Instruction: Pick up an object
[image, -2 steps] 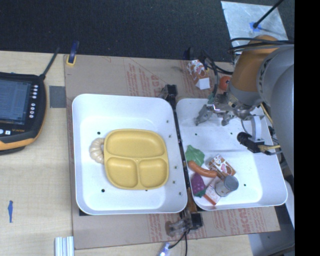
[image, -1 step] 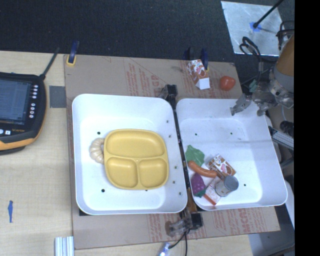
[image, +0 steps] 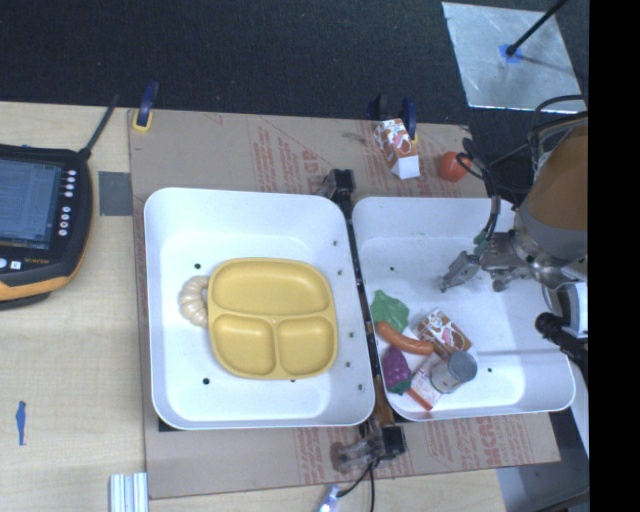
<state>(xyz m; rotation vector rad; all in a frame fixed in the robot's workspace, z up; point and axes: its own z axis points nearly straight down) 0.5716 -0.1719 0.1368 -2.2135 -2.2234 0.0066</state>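
White right bin (image: 520, 385) holds the toy pile (image: 425, 350) at its front left, and the claw (image: 462, 272), spread wide and holding nothing, hangs just behind it to the right.

Both bins are plain white: the left bin (image: 170, 300) holds a pale yellow divided tray (image: 270, 317) with a beige, cream-toned lump (image: 192, 299) at its left side, while the right bin (image: 520, 385) holds a green leafy piece (image: 390, 310), an orange carrot-like stick (image: 405, 342), a purple piece (image: 397, 370), a grey round can (image: 459, 369) and a red-and-white printed packet (image: 441, 329). The surface (image: 60, 400) is light wood under a brown cardboard sheet (image: 250, 140) printed with faded red lettering, and near the sheet's far edge stand a small red, white and yellow carton (image: 398, 146) and a red ball (image: 453, 166). The end effector (image: 480, 265) is metallic grey, and at the surface's left edge lies a tablet-like pendant (image: 40, 220) with a dark grey body and orange rim
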